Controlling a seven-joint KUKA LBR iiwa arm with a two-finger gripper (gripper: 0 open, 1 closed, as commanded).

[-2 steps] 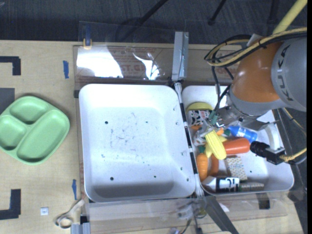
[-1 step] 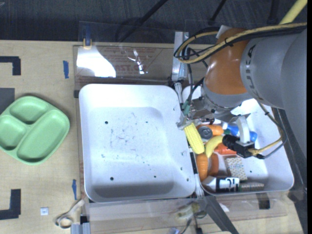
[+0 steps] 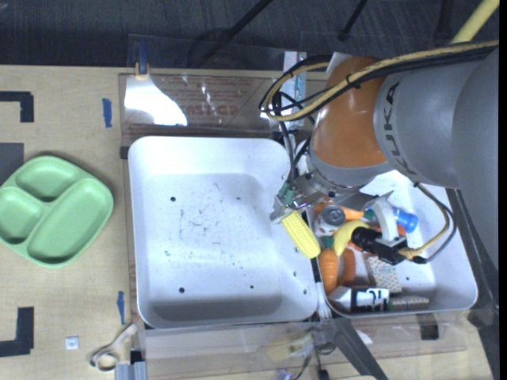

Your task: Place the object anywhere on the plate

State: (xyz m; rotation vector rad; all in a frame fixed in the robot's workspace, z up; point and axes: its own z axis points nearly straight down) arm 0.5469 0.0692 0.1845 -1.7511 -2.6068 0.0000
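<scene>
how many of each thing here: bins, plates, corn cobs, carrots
white bins: 2, left bin and right bin
green divided plate: 1
yellow corn cob: 1
orange carrot: 1
total: 5
The right bin's other items are too cluttered to count.

A pale wooden bench [image 3: 63,307] is carrying black tape marks [image 3: 17,105] and blue tape bits [image 3: 106,112]. Dark carpeted floor [image 3: 119,10] is lying beyond it, and glare [image 3: 154,105] is shining off a clear panel.
</scene>
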